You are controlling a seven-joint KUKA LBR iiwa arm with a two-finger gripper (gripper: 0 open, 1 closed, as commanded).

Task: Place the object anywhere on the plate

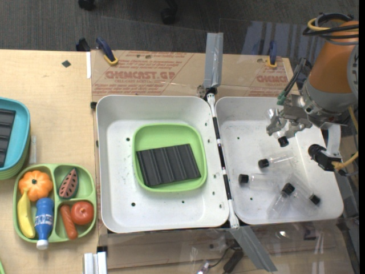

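— Camera view first: where is the plate [169, 135]?

— Green, squarish, in the middle of the left bin [114, 153], with a dark ribbed slab [169, 164] lying flat on it.

— And the things to pick?

— All right of the plate, in the right bin [325, 207]: small clear vials with black caps. One vial [272, 162] lies nearest the middle of that bin, a second [249, 178] sits closer to the plate, and a third [283, 194] is further from it, toward the bin's near side. A loose black cap [314, 198] rests beyond that.

— The pincer [283, 137]?

— Far right of the plate, above the right bin's back half, under the orange-banded wrist. A black-capped piece shows at its tip, but I cannot tell whether its fingers are apart or together.

— Anything else?

— Left of the plate, on the tabletop [45, 84], a green divided tray [85, 230] holds toy food.
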